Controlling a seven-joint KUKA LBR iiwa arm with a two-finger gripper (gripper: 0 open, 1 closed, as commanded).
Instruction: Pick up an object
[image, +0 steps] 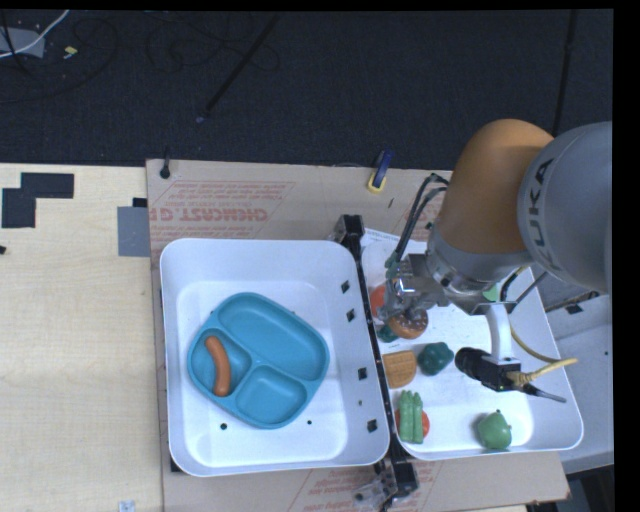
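Brown and round, a small doughnut-like toy (408, 323) sits directly under our jaws (403, 290) in the right bin (560, 420); whether they are spread or closed we cannot tell. It looks light, rigid, probably smooth plastic, so we judge gripping across its rim safest. Green toys (434, 357) lie nearby.

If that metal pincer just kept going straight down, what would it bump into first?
Probably the brown round toy food right beneath the pincer in the right bin, though depth is hard to judge from this view.
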